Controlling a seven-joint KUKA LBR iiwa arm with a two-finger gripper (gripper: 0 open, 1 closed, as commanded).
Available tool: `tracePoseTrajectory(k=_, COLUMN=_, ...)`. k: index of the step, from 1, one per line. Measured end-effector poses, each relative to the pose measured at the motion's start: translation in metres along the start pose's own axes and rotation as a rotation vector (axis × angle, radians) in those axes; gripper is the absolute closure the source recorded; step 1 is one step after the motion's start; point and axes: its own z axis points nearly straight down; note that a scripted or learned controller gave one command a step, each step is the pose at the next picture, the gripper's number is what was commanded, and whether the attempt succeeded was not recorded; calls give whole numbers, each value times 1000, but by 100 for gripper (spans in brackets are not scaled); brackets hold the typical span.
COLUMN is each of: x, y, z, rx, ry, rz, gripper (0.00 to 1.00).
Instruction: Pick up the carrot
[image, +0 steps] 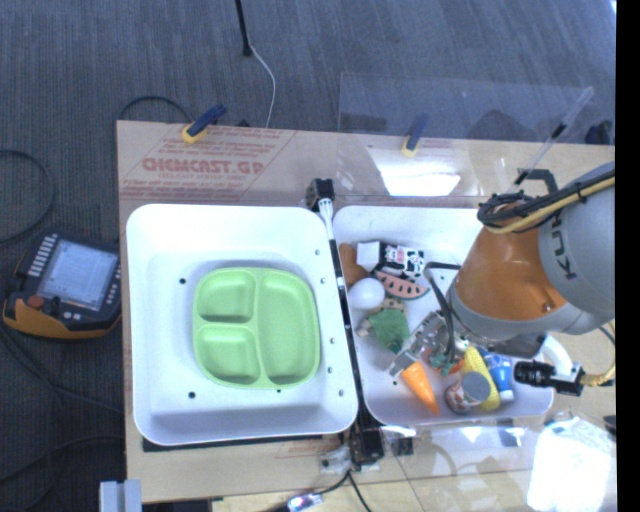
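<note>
The carrot (421, 387) lies in the right bin (400, 415) near its front wall, long axis slanting, narrow tip toward the front right, blunt end up-left. It is plain orange. The gripper (424, 347) hangs just above its blunt end; its spread cannot be told. The board (200, 160) reads "CHEMCAST GP".

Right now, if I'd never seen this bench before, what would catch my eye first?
Probably the bright green divided plate, alone in the left bin. Next, the big grey and orange arm reaching from the right over the right bin, which is crowded with toy food. Its gripper sits just above the orange carrot.
</note>
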Motion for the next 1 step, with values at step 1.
tracePoseTrajectory(k=1, x=66, y=67, z=-84, rx=11, ry=12, rz=127, gripper=100)
